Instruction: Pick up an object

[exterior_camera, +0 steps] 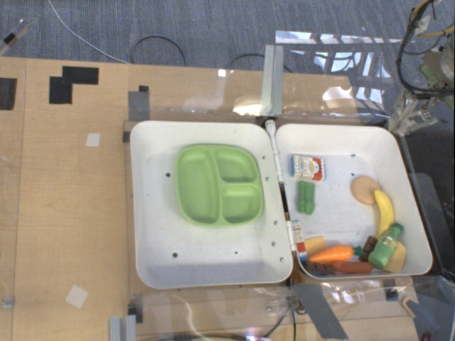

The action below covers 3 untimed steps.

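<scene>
- Banana [384, 212] among the candidates for pickup, lying curved along the far-side wall of the right bin [341, 135], its upper end touching a tan round piece [365, 190].
- Heaped in that bin's near corner: carrot [333, 253], brown piece [352, 267] and green bottle [386, 247], touching one another and pressed to the wall, probably awkward to close on for that reason.
- Lying apart on bare floor: small carton [308, 168] and green vegetable [306, 197] just below it, probably the easier targets, with room on either side.
- Centred in the left bin [142, 212]: green divided plate [217, 185], flat and alone, likely a drop-off spot.
- Parked beyond the right bin's top corner, clear of both bins on the desk [64, 212]: cabling and arm hardware [426, 69].
- Pincer: wide or narrow, cannot tell; nothing lifted yet, by the look of it.
</scene>
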Motion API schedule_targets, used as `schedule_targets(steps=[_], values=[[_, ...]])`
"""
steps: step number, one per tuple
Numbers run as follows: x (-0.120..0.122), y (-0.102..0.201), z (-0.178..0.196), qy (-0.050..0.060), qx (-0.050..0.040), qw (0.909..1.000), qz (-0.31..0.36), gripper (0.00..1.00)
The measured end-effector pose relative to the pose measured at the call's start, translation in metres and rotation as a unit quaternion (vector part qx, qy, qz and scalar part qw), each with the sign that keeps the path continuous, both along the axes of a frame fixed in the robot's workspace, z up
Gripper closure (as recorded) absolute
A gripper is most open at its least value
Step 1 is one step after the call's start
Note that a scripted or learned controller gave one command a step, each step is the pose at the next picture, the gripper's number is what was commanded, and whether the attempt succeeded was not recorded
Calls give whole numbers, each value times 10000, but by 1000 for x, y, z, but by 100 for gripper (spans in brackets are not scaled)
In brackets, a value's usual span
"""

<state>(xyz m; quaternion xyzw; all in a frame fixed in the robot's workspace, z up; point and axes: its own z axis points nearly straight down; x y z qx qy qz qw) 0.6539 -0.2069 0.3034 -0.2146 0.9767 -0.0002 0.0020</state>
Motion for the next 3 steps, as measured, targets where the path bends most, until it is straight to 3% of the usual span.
schedule_targets(steps=[1,2,3], values=[[18,47,-17,-6,14,9999,-151,100],[-39,17,-119,20,11,9742,2257,100],[-38,18,-117,1,1,9741,2263,0]])
